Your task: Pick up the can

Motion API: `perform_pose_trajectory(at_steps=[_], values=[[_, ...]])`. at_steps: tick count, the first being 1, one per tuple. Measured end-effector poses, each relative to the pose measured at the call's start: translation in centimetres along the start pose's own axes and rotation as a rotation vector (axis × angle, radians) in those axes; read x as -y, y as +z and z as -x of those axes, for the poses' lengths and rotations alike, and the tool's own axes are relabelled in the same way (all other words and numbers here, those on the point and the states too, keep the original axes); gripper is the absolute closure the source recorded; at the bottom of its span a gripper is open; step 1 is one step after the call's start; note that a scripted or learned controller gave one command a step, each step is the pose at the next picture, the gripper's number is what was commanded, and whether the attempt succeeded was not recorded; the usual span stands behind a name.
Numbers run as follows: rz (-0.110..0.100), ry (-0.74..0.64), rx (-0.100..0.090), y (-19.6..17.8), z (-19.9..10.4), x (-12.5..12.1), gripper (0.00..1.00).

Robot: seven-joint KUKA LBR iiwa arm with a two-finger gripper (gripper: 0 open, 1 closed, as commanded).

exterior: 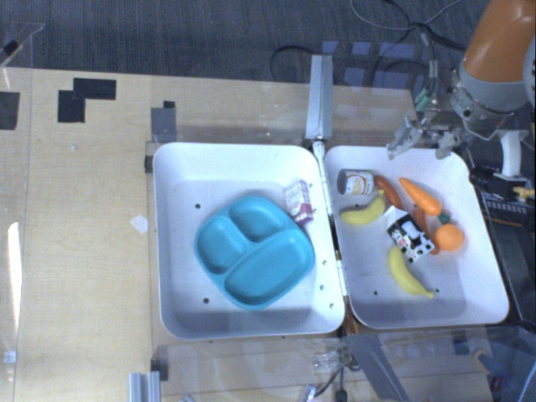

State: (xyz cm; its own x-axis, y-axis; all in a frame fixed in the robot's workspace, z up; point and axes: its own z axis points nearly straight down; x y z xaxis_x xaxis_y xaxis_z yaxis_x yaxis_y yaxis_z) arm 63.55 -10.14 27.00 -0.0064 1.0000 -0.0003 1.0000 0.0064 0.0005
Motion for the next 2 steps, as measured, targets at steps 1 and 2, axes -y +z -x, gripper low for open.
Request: perform_pose_trajectory(at_steps=[1,2], values=[[-0.001,-0.091,-0.001,10.8,-1.1,-3.4,0.0],[0.031,-0.118,0.004,14.4,-0.7,-4.2,0.0]])
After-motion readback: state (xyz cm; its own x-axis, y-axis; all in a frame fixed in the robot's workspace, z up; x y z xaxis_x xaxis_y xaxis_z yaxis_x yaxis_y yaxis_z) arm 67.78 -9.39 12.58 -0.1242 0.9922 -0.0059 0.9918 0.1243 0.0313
